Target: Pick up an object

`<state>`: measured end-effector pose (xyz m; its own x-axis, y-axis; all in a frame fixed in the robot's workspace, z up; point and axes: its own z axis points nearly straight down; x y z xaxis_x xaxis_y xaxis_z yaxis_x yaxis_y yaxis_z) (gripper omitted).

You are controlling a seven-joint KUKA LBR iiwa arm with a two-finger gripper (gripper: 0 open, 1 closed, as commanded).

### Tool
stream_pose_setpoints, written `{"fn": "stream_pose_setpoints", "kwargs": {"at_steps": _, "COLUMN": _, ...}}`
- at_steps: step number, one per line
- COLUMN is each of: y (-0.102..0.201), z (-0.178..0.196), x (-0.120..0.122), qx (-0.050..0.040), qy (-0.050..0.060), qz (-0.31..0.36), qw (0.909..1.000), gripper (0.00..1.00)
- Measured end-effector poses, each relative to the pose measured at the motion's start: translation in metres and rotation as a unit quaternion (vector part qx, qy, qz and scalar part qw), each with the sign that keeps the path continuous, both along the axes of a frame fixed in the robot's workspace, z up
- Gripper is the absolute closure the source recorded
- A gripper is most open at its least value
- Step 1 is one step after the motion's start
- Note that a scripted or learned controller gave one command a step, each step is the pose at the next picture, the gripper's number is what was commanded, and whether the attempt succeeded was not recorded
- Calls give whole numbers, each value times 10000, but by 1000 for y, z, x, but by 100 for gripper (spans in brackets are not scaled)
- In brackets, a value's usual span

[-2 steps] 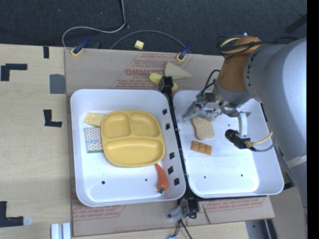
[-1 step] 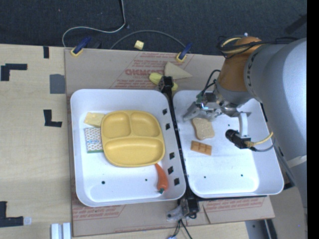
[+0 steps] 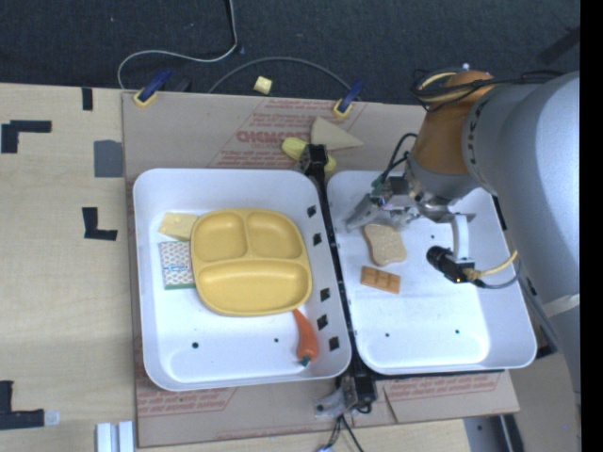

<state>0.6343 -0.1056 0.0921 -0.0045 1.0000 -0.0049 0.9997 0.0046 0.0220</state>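
Jaws: you cannot tell their state; the gripper (image 3: 377,211) hangs low over the bread (image 3: 385,244) in the right bin (image 3: 429,351). Watch it: closing off-centre could nudge the slice against the waffle (image 3: 381,279) just beside.

Left bin (image 3: 151,252): held tray (image 3: 250,260), carrot (image 3: 305,336) before it.
Right bin (image 3: 471,337): held bread (image 3: 385,244), waffle (image 3: 381,279) just before it.
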Motion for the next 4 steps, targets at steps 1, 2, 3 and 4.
{"fn": "stream_pose_setpoints", "kwargs": {"at_steps": 1, "y": 0, "z": 11, "x": 0, "qx": 8, "qy": 14, "qz": -8, "qw": 10000, "gripper": 100}}
{"fn": "stream_pose_setpoints", "kwargs": {"at_steps": 2, "y": 0, "z": 9, "x": -1, "qx": 9, "qy": 25, "qz": -9, "qw": 10000, "gripper": 0}}
{"fn": "stream_pose_setpoints", "kwargs": {"at_steps": 3, "y": -16, "z": -3, "x": 17, "qx": 33, "qy": 84, "qz": -11, "qw": 10000, "gripper": 0}}
{"fn": "stream_pose_setpoints", "kwargs": {"at_steps": 4, "y": -37, "z": -2, "x": 39, "qx": 12, "qy": 37, "qz": -3, "qw": 10000, "gripper": 0}}
